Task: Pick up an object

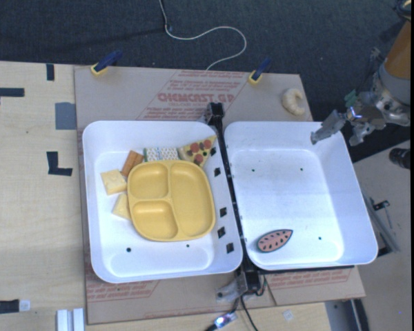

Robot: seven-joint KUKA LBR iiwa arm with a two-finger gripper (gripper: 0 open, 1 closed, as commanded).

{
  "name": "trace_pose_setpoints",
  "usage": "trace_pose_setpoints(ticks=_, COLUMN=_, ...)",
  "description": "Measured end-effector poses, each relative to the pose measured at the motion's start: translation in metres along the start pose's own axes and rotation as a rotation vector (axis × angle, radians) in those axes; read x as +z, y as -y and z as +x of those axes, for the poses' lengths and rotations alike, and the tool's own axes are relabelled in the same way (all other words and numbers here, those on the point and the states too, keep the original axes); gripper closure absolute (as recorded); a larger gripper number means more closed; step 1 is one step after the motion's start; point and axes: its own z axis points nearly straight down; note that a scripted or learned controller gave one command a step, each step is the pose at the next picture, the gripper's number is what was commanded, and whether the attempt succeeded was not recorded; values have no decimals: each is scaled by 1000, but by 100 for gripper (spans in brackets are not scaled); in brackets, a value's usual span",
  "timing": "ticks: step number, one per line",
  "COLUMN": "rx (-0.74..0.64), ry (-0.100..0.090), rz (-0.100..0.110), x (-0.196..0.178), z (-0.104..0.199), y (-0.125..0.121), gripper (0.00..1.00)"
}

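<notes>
Over right bin's far right corner, my gripper (341,128) wide, nothing held. Target watermelon slice (274,241) flat near right bin (345,185) front edge, well apart. Should descend centred, pinch narrow width.

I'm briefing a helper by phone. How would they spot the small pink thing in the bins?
Find the right-hand white bin. Near its front edge lies a flat pink oval slice with dark seed-like spots, alone in that bin, unlike the toy food crowded round the yellow plate next door.

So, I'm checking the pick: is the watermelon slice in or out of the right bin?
In. The watermelon slice lies flat on the right bin floor, near its front-left corner.
</notes>
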Motion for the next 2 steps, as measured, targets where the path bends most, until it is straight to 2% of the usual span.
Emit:
trace_pose_setpoints(ticks=1, rx=-3, ry=3, rz=-13, x=-8, z=1, y=-2, gripper=0)
trace_pose_setpoints(ticks=2, rx=-3, ry=3, rz=-8, x=52, z=-2, y=5, gripper=0)
